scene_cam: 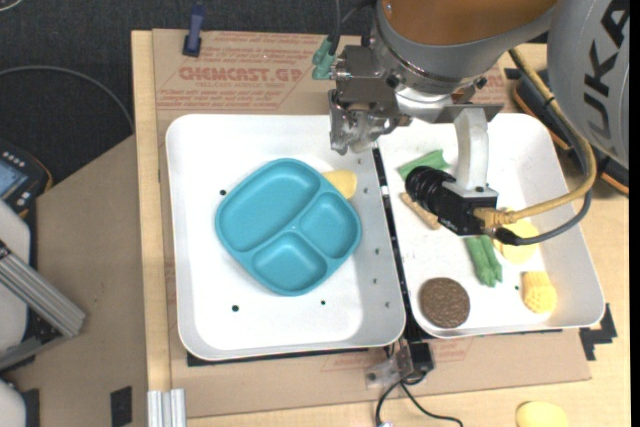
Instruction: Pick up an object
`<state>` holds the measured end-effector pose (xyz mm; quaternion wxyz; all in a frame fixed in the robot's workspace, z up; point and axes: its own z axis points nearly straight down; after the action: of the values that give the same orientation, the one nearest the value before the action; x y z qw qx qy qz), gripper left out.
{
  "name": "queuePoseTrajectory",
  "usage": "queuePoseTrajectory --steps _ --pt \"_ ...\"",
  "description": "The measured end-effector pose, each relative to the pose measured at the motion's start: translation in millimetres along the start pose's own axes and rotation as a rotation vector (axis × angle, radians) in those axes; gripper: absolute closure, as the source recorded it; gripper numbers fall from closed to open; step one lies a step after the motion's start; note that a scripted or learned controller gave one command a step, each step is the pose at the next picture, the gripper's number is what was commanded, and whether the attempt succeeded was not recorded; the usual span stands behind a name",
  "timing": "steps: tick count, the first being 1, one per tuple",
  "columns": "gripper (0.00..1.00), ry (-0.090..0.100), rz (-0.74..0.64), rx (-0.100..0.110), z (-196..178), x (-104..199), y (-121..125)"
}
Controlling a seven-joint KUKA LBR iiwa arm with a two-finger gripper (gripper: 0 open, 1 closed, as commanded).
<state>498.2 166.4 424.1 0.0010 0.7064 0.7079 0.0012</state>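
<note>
The gripper (352, 137) hangs at twelve o'clock over the left bin (190, 215), nothing between its fingers; whether they are open I cannot tell. This looks like the approach. The blue plate (288, 227) lies mid-bin, a yellow piece (341, 182) touching its two o'clock edge, so next comes a short descent toward that piece.

We can read red print, "CHEMCAST G P", on the brown cardboard sheet (250, 70) lying at twelve o'clock from the left bin (190, 215); the smaller red lines around it are too blurred for us. On the grey arm (600, 65), at three o'clock, large black letters "UK" show.
</note>
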Motion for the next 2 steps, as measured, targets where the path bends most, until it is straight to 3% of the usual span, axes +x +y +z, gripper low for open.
queuePoseTrajectory --steps 2 --pt "1.00 0.000 -0.002 -0.004 -20 1 1"
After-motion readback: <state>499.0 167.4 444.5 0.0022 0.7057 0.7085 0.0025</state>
